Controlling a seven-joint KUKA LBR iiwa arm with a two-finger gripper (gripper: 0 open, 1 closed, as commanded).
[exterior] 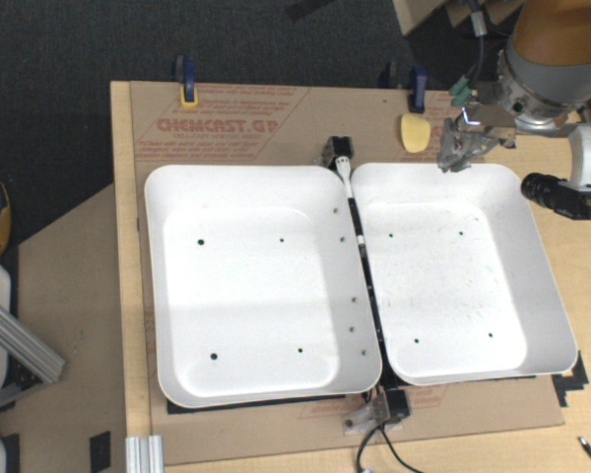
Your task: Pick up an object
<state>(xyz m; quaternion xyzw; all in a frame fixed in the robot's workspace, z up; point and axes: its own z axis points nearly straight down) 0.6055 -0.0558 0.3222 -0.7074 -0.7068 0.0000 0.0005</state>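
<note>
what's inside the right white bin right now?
The right white bin shows a bare white floor with four small dark dots. The gripper hangs over its far rim, covering a small patch there. A pale yellow object lies outside on the board.

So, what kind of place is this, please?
Probably a robotics lab bench: two white bins fixed on a clamped board, a grey and orange arm with its gripper, and loose cables.
</note>
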